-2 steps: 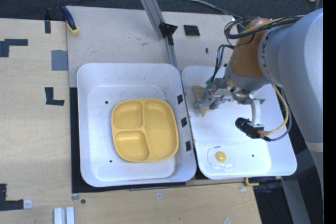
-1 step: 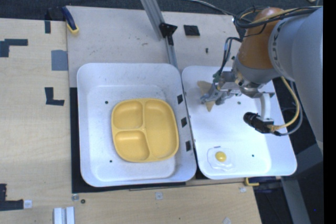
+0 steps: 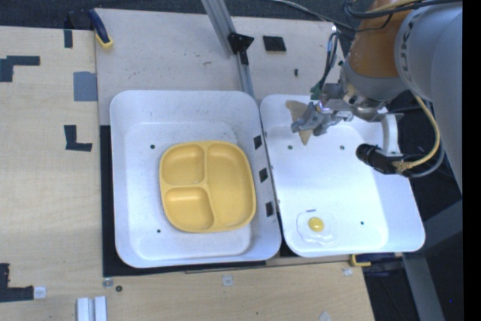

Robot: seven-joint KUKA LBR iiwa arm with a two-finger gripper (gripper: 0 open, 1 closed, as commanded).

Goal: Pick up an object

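Reaching in from the right, the arm (image 3: pixel 421 41) holds its gripper (image 3: pixel 312 119) over the far left corner of the right bin (image 3: pixel 391 199). Whether the fingers are spread or closed cannot be told. A fried-egg toy (image 3: pixel 316 226) lies near that bin's front rim (open floor between them). The left bin (image 3: pixel 128 162) holds a yellow divided plate (image 3: pixel 207 186), centred.

We see two white bins side by side. The left bin (image 3: pixel 128 162) holds a yellow divided plate (image 3: pixel 207 186). In the right bin (image 3: pixel 391 222), a fried egg (image 3: pixel 316 226) lies near the lower edge, while the gripper (image 3: pixel 307 122) hangs over its upper left corner.
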